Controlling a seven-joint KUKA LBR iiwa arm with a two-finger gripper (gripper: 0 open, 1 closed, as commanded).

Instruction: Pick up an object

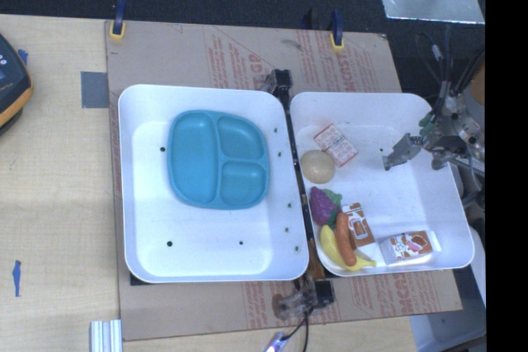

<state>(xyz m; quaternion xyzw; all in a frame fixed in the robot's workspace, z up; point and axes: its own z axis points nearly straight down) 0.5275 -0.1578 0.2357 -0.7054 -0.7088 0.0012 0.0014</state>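
We see two shallow white bins side by side on a cardboard sheet (pixel 346 62) that covers the wooden bench (pixel 49 202). The left bin (pixel 140 251) carries a blue divided plate (pixel 219 159) lying flat toward its far half, with its three compartments facing up.

The right bin (pixel 450 194) carries the objects to pick. Against its left wall, about midway along, we find a round beige ball (pixel 318 166). Just beyond it, toward the far edge, lies a small white packet with red print (pixel 335 143). Nearer the front-left corner sits a cluster: purple grapes (pixel 323 204), an orange carrot (pixel 345 239) just beside them, a yellow banana (pixel 332 246) along the front-left rim, and a brown and white carton (pixel 358 225) touching the carrot's right side. A flat white and red box (pixel 410 246) lies along the front edge, toward the front-right corner.

The pincer (pixel 397 157) reaches in over the bin's right edge, and its dark tip hangs above the bare floor in the far-right part of the bin, well apart from the cluster and from the ball. We cannot tell how it stands, wide or narrow, since the tip is small and dark, and we see nothing gripped in it.

Beyond the bins, two blue and yellow clamps (pixel 118 19) pin the cardboard at the bench's far edge.
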